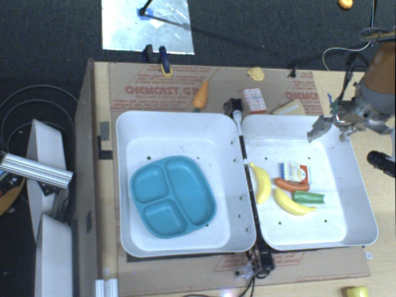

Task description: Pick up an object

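Note:
In the right bin (356, 184) lie two yellow bananas, one (262, 183) near the left wall and one (293, 204) toward the front. A small white, blue and red box (296, 171) sits beside an orange-red carrot-like piece (288, 185) and a green piece (308, 197). My gripper (327, 134) hangs over the bin's back right part, above and to the right of the box and apart from every object. Its two grey fingers (316, 132) are spread open with nothing between them.
The left bin (127, 166) holds a blue divided plate (172, 195). Behind the bins on the cardboard lie an orange carrot (200, 95), a small pink-white box (253, 99), a yellow lump (256, 73) and a blue-yellow clamp (162, 59). A metal sheet (147, 17) lies at the back.

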